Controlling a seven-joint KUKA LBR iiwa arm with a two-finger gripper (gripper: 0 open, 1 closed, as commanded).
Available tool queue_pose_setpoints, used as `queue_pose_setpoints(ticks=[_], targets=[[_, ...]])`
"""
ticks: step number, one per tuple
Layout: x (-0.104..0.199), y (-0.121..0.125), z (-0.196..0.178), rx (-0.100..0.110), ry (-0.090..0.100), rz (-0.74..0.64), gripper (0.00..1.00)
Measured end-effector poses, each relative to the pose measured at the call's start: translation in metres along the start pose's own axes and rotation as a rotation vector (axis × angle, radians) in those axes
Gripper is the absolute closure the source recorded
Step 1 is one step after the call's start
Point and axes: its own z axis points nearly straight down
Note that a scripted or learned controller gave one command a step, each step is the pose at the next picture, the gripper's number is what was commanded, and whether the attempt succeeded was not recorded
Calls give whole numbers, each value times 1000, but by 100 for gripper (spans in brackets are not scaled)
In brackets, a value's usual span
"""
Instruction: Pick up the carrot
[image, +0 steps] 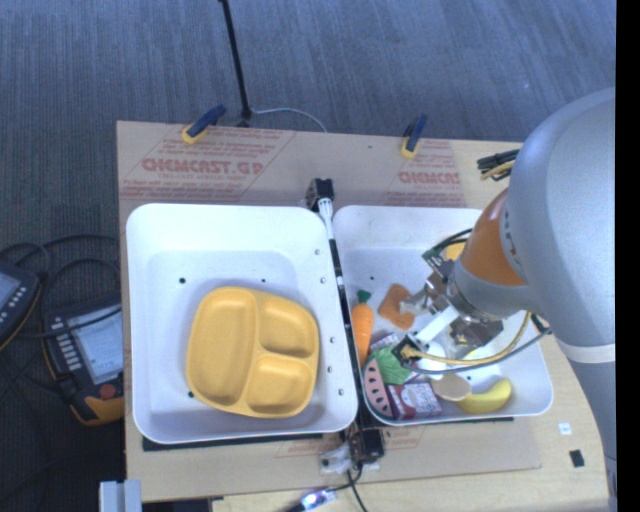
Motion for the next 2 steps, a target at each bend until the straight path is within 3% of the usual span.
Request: queue_pose_setpoints(ticks=[1,2], targets=[[17,-3,-13,21,-27,144,0],[-57,20,2,14,-12,337,0]])
